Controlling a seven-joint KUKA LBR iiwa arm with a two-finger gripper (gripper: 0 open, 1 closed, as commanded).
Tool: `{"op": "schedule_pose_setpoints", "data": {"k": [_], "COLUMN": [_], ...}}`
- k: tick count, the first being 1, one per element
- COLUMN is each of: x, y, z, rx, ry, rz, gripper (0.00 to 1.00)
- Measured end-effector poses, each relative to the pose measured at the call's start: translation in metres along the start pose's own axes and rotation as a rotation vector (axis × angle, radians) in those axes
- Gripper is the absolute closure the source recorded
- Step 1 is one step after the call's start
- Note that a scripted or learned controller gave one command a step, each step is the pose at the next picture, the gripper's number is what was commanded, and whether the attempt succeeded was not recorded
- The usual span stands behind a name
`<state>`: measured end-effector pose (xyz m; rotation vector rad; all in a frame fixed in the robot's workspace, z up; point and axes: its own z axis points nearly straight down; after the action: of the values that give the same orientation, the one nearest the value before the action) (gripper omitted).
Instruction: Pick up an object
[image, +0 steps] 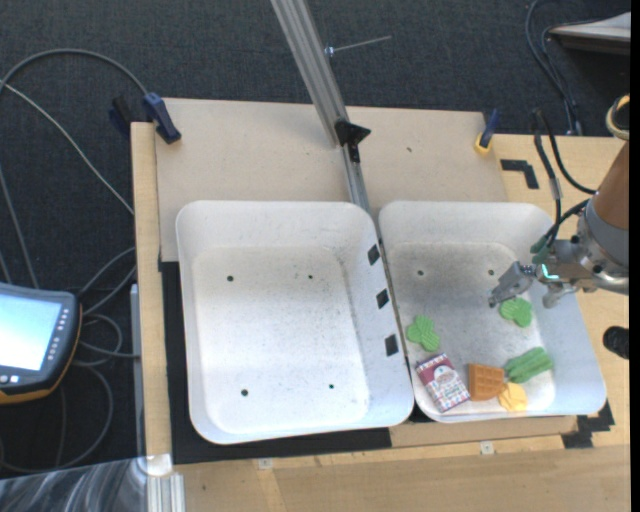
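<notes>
The right bin (450, 215) holds several small items. A green round piece (518, 313) lies near its right wall. Just above that piece hovers my gripper (531, 291), open, with one grey finger (506, 287) to the left and the other to the right; nothing sits between them. Further items are a green lumpy piece (423, 333), a red and white packet (441, 383), an orange block (486, 381), a yellow piece (513, 398) and a long green piece (528, 363).
The left bin (200, 225) stands beside the right one, across a shared ridge (378, 290). A metal pole (320, 80) slants over the bench's back. Cables hang at the right, and a tablet (30, 340) sits off the left edge.
</notes>
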<state>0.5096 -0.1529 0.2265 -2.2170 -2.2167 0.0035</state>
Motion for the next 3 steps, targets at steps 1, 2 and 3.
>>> {"op": "schedule_pose_setpoints", "data": {"k": [1, 2, 3], "x": [0.000, 0.005, 0.013], "y": [0.001, -0.005, 0.001], "z": [-0.002, 0.044, 0.094], "rx": [-0.005, 0.001, 0.001], "ry": [-0.001, 0.000, 0.001], "rz": [-0.001, 0.000, -0.001], "gripper": [0.00, 0.00, 0.00]}}
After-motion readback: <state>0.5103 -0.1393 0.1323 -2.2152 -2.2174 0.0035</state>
